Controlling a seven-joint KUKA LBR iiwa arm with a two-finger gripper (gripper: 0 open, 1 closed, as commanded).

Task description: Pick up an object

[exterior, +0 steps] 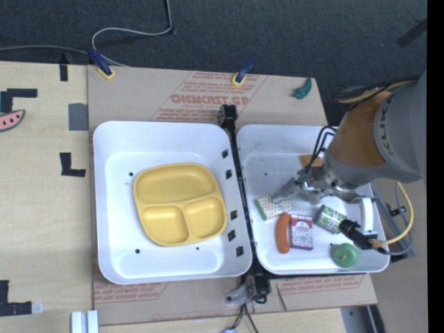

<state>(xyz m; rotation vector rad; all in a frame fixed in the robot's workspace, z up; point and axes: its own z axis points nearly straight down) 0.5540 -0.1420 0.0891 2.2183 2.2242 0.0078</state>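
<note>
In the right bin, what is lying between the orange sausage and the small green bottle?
In the camera view, a small red and white box lies between the orange sausage and the green bottle, close beside the sausage, on the floor of the right bin.

Yellow divided tray (pixel 182 204) — left bin (pixel 111 186)

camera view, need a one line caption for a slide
Arm reaches into the right bin above small items; a yellow tray sits in the left bin.
</note>
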